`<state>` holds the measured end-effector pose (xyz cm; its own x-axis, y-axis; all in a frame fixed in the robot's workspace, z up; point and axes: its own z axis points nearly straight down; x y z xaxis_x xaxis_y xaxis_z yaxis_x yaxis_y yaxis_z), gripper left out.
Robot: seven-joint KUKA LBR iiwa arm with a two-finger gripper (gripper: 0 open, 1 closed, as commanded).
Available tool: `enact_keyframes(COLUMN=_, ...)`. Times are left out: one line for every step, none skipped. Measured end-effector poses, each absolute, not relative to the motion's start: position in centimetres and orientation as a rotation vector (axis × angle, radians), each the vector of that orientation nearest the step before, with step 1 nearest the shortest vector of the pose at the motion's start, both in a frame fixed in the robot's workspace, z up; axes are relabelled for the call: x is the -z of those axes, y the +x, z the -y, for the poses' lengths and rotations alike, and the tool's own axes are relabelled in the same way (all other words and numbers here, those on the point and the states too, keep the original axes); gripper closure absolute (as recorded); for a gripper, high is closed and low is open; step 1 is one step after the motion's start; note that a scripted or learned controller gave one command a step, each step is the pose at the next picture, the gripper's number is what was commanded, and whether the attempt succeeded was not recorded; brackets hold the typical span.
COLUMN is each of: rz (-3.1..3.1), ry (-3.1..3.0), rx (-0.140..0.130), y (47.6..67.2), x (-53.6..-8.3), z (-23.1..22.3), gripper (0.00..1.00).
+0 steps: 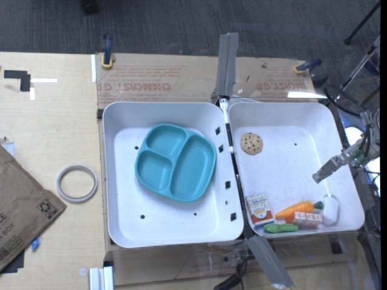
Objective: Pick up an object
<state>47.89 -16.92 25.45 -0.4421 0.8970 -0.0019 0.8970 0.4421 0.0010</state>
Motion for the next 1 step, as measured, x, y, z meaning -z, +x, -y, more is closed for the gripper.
enact_keyframes(rz=-2.718, ry=1.574, rx=-0.001, y=47.78, x=-9.16, z=15.41, gripper=0.00)
